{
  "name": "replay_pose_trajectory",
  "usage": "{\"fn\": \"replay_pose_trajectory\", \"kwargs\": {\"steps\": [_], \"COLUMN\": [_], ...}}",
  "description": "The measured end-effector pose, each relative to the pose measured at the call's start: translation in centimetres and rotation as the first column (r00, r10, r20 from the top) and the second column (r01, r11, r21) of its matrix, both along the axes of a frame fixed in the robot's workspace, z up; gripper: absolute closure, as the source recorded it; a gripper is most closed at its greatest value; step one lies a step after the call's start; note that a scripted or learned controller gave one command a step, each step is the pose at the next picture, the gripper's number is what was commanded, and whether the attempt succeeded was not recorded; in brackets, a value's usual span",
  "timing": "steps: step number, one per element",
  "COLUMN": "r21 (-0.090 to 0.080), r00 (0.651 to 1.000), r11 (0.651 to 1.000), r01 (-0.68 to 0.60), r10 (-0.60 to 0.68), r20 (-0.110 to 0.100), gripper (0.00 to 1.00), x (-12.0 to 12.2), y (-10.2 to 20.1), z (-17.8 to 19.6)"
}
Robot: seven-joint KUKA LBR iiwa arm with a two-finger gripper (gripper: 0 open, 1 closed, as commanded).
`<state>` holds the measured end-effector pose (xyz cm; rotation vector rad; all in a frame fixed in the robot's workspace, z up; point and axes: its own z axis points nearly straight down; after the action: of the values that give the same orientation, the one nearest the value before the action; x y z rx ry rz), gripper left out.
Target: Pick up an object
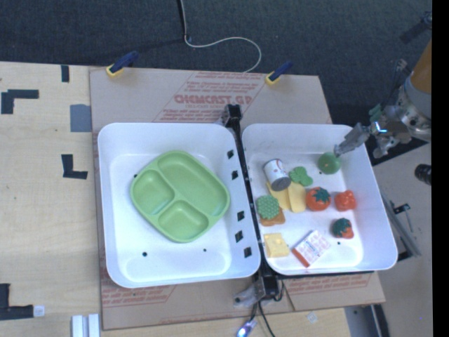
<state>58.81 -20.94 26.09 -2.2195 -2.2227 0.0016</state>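
Two white bins, one green tray, about ten toy foods.

We see a wooden bench with black marks on it, carrying a brown cardboard sheet printed in red, held at its far edge by two blue-and-yellow clamps. Two white bins sit on the cardboard, touching side by side: left bin, right bin. A white cable runs beyond.
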Motion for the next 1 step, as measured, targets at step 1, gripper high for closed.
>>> {"fn": "replay_pose_trajectory", "kwargs": {"steps": [1], "r21": [0.003], "r00": [1.0], "r11": [1.0], "r01": [-0.001], "r10": [0.001], "r20": [0.0], "gripper": [0.0], "x": [0.42], "y": [5.28], "z": [-18.32]}}
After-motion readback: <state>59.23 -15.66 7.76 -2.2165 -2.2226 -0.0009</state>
